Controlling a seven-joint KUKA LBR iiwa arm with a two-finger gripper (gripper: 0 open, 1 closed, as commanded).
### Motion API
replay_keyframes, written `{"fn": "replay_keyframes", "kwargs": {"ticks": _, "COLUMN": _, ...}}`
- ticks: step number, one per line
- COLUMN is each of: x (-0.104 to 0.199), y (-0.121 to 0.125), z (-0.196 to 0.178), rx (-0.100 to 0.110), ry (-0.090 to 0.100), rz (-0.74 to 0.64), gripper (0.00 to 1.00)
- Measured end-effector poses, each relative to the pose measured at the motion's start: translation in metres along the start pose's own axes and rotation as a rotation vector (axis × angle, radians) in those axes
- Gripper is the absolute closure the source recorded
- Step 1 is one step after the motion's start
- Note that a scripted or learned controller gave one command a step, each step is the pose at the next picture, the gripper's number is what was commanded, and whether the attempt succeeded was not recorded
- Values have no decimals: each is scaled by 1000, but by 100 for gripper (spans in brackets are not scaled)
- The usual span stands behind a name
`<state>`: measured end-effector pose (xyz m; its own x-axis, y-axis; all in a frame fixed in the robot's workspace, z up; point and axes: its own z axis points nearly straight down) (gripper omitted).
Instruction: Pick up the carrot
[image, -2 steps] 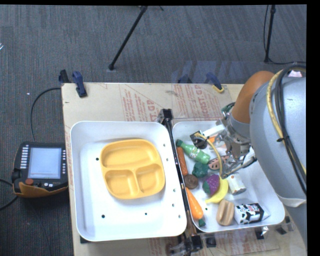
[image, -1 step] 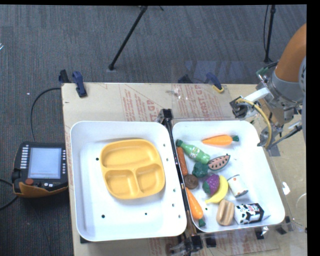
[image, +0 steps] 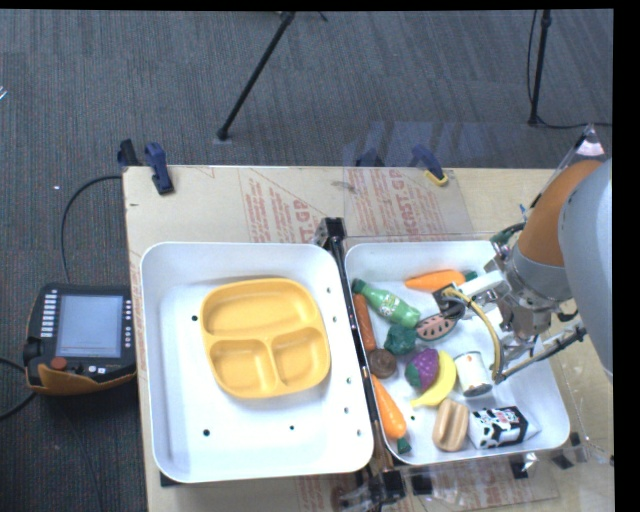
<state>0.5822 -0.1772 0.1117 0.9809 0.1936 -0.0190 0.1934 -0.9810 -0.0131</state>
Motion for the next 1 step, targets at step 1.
{"fn": "replay_keyframes", "kwargs": {"ticks": 1, "x": 48, "y": -18, "z": 26, "rx": -6, "ry": 12, "rz": -72, "gripper": 0}}
